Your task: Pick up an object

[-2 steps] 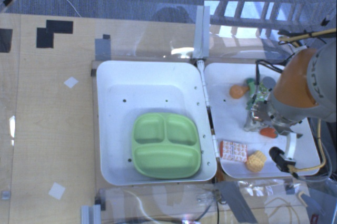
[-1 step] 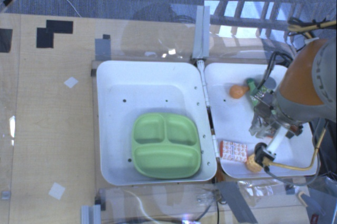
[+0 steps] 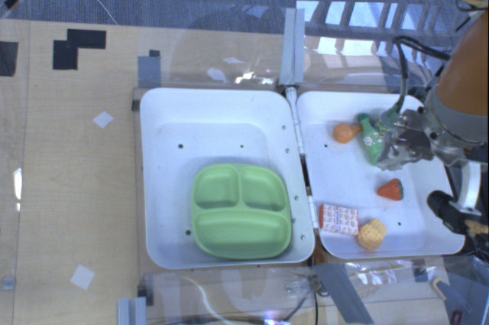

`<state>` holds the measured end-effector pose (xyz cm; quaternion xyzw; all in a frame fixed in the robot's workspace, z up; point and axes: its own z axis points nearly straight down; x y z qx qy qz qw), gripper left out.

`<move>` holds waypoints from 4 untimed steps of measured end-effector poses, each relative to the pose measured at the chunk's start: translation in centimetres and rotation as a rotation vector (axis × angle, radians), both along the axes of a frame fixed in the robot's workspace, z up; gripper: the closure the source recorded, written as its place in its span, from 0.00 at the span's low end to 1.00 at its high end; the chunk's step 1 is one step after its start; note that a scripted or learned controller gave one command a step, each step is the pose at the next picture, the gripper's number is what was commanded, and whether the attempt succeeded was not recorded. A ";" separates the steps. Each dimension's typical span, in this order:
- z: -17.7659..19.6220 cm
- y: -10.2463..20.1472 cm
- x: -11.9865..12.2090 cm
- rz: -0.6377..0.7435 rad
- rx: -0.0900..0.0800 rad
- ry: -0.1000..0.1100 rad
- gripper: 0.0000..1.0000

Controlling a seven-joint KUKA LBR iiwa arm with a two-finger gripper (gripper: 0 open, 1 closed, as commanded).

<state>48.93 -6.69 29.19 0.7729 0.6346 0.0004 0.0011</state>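
White bins: the left bin (image 3: pixel 164 163) carries a green divided plate (image 3: pixel 241 210) with bare floor behind it. My gripper (image 3: pixel 391 141) sits in the right bin (image 3: pixel 428 235), clamped on a green object (image 3: pixel 372 138); orange ball (image 3: pixel 345 132) just beside.

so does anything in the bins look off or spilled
Nothing stands out. The green plate sits flat in the left bin; the orange ball, strawberry, red packet and yellow piece lie apart in the right bin.
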 end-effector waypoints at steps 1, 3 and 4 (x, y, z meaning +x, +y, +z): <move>-4.8 3.7 -0.1 -0.471 0.001 0.004 1.00; -14.0 -2.6 -0.2 -0.559 0.001 0.005 1.00; -14.1 -2.2 -0.2 -0.476 0.002 0.006 1.00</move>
